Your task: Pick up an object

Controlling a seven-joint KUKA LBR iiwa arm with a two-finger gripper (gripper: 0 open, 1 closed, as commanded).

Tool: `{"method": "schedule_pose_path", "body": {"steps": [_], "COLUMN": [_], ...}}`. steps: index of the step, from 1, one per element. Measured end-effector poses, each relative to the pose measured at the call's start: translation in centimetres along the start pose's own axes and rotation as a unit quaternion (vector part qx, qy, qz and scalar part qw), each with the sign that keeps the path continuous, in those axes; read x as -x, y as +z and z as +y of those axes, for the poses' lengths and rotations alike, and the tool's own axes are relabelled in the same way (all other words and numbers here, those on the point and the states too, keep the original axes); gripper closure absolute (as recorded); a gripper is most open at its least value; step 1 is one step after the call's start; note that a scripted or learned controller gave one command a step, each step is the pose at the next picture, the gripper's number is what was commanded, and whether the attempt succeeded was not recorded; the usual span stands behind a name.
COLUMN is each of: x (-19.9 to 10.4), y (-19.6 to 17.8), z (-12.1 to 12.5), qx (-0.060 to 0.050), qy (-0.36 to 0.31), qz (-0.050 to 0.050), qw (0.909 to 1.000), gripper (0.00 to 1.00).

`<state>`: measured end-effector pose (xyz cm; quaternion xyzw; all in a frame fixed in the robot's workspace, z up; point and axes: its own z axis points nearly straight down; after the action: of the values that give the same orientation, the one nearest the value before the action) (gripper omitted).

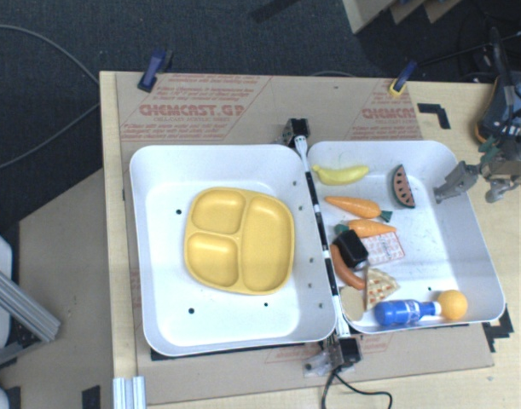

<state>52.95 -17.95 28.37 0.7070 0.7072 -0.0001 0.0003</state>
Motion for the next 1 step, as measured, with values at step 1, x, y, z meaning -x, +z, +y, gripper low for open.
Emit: {"method": "schedule_pose_path", "body": {"steps": [1], "x": [-1.52], "y": [10.80], "z": [4.00], "qx": [-0.002], "qy": [0.000], "qz": [0.001], "qw": [1.0000], "gripper": [0.00]}}
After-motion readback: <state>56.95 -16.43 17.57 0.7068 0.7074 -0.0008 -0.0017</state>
